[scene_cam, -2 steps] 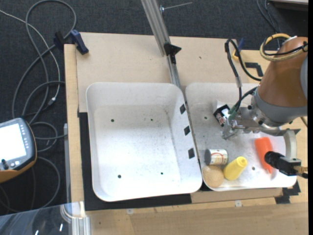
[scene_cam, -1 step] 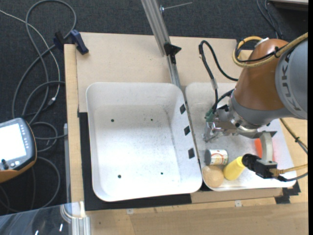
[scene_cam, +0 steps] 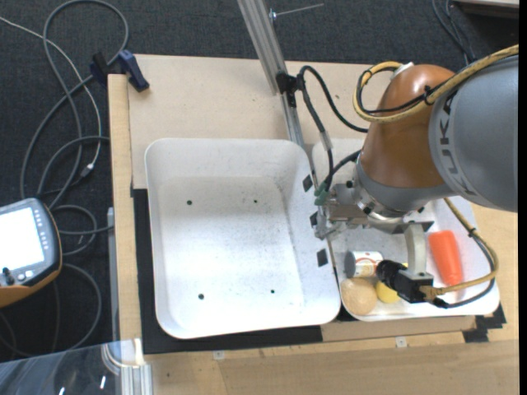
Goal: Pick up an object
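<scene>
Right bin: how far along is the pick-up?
Done: the arm is positioned over the right bin. In hand: nothing I can confirm, since the wrist hides the grasp area. The orange object, yellow object and tan round object lie in the bin beside it. Left: grasping one and lifting it clear.

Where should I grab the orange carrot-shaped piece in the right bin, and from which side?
Take the orange carrot-shaped piece at its middle, across the narrow width, coming straight down from above. It lies flat in the right bin, long and slim, apart from the other things there, so closing across it looks easiest.
</scene>
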`<state>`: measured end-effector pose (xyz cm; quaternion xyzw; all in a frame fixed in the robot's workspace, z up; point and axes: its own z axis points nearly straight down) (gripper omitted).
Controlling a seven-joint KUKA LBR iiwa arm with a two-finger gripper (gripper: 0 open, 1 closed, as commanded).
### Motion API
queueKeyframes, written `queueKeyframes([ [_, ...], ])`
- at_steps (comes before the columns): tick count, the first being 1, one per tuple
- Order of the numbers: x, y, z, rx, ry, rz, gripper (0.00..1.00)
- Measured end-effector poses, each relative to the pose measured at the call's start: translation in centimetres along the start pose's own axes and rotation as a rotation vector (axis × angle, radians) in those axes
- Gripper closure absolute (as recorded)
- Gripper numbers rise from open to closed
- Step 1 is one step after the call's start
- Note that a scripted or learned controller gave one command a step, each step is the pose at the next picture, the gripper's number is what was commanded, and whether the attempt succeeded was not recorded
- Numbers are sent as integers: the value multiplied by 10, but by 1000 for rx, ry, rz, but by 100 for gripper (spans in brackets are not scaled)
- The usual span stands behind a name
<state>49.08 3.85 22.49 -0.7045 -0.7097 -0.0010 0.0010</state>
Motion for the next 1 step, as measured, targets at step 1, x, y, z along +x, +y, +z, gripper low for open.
queueKeyframes([
  [1,56,13,5,-2,-1,0,100],
])
